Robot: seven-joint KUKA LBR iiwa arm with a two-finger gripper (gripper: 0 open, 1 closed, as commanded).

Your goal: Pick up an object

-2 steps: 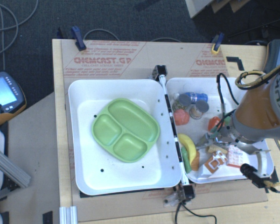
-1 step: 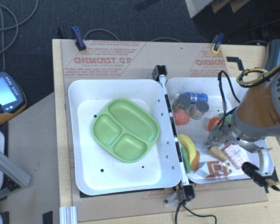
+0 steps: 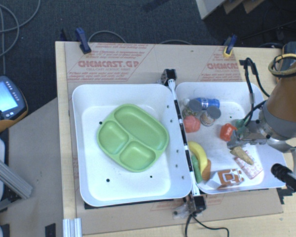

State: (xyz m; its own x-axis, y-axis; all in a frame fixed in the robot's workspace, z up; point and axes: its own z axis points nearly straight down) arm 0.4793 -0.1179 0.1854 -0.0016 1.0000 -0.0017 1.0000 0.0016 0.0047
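Hovering in the right bin (image 3: pixel 266 179), the gripper (image 3: pixel 239 141) sat just right of the small red object (image 3: pixel 227 131), nearly touching; grip state could not be told.

Just a bench (image 3: pixel 113 63) topped with brown cardboard, red lettering printed across the far side. Two shallow white bins sitting right on it, side by side and touching along the middle: left bin (image 3: pixel 89 181), right bin (image 3: pixel 266 179). Blue clamp (image 3: pixel 82 40) pinching the far left edge, another blue-and-yellow clamp (image 3: pixel 230 45) on the far right edge.
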